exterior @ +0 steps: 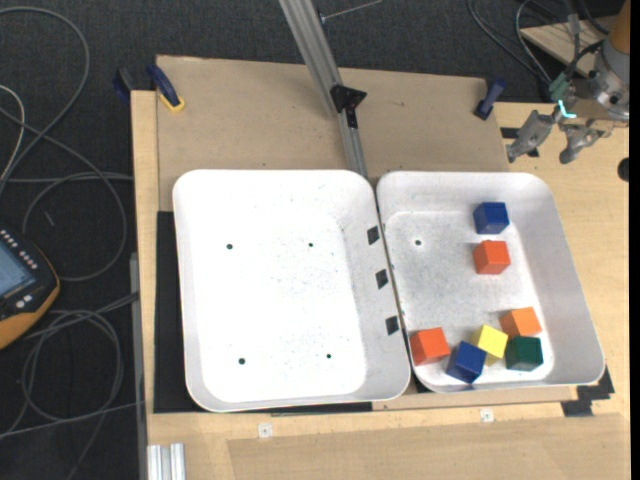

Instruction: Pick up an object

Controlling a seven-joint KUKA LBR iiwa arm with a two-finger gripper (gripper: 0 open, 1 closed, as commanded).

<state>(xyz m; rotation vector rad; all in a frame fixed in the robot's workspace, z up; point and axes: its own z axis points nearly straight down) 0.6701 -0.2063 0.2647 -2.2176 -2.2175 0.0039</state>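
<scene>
Seven small blocks sit in the right bin [560, 268]; the blue block [490, 216] lies nearest its far edge. Nothing is grasped yet, so the approach is in hand. The gripper [548, 140] hovers beyond the bin's far right corner, fingers apart, and must descend over a block.

Count, camera view:

- White bins: 2, a left bin [200, 298] and a right bin [560, 268].
- Blocks: 7, all in the right bin.
  - Blue: 2, upper blue block [491, 216] and lower blue block [465, 361].
  - Orange: 3, [491, 257], [430, 344], [520, 321].
  - Yellow: 1 [492, 341].
  - Green: 1 [524, 352].
- Blue clamps on the bench edge: 2, [166, 87] and [489, 98].
</scene>
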